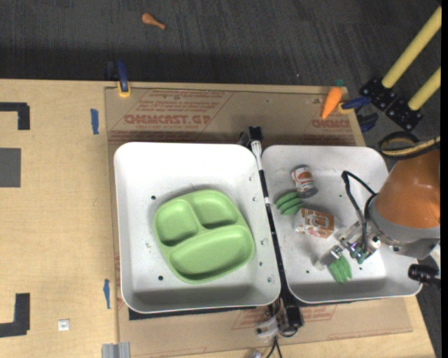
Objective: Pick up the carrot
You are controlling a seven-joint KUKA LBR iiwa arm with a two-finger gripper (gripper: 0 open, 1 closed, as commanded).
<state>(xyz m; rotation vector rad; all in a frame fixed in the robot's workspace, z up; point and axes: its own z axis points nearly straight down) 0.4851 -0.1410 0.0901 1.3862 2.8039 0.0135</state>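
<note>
the task looks barely begun, as far as this view shows. the carrot (332, 102) lies on the cardboard sheet (175, 115) beyond the far edge of the right bin (378, 157), near that bin's far middle, outside both bins and touching nothing that grips.

the gripper (348, 252) is down inside the right bin, near its front edge, well apart from the carrot. it sits just above a small green item (340, 270) that lies on the bin floor; whether it is clenched or released cannot be told, since the tool's own body and cable crowd that spot.

also in the right bin: a small can (303, 179) toward the far side, a green ridged piece (288, 203) by the left wall, and a crinkled snack packet (314, 223) in the middle. the left bin (133, 210) carries a green divided plate (204, 235).

a second small orange thing (152, 21) lies on the dark floor (245, 42) beyond the bench's far edge.

what is left, in my judgement, is everything: the arm must leave the bin, travel to the far edge, and close on the carrot.
</note>
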